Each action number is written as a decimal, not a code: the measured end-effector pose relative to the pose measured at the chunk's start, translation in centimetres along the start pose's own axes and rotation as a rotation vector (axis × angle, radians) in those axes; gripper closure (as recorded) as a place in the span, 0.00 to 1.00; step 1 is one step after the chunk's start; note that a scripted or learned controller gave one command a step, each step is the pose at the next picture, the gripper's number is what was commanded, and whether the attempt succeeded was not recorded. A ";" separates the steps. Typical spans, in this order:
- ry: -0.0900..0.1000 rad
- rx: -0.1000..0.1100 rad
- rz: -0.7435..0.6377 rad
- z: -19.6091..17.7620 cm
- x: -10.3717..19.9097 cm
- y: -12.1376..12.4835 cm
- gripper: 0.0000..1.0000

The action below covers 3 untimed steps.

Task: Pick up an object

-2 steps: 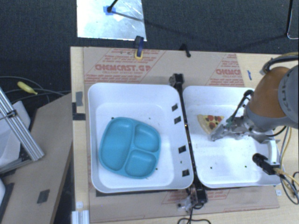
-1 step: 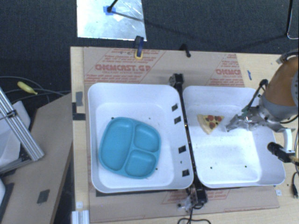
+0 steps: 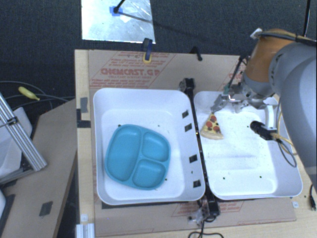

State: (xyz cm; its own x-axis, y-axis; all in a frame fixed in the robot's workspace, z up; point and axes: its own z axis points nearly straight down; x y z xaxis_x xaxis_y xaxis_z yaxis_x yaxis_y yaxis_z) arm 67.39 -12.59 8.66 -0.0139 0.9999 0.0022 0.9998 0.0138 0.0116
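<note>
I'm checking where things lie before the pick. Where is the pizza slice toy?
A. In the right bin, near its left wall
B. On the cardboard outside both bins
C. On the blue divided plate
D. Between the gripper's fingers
A: the pizza slice toy lies on the floor of the right bin close to its left wall, apart from the blue divided plate in the left bin.
</note>
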 end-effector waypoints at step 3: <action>-0.009 0.006 0.019 -3.4 -4.5 -10.7 0.00</action>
State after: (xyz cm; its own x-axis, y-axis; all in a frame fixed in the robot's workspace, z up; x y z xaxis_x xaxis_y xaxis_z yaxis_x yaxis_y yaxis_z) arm 56.76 -17.25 11.90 0.0055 1.0000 -0.0064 1.0000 -0.0055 0.0054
